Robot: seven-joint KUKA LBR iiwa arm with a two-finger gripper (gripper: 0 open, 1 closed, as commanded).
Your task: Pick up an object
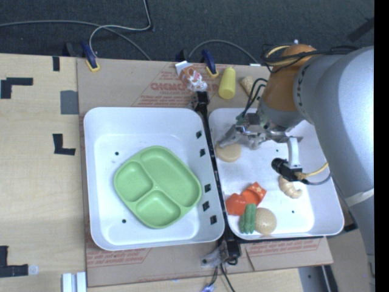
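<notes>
Okay, pincer (233, 140) low in right white bin (316, 221), fingers' state unclear; tan round object (229, 153) just under it. Green tray (157, 187) in left bin (100, 163), cardboard-covered bench (121, 90), dark carpet (73, 5) beyond.

The arm (340, 96) runs off the right edge of the camera view, and its bulk covers the right bin's (304, 221) upper right corner and part of its right wall. The hand (234, 137) is a small blur of metal just above a pale round object (229, 153), too indistinct to tell how it stands or whether it touches that object. The tabletop (36, 181) is cut off at the left and bottom edges.
</notes>
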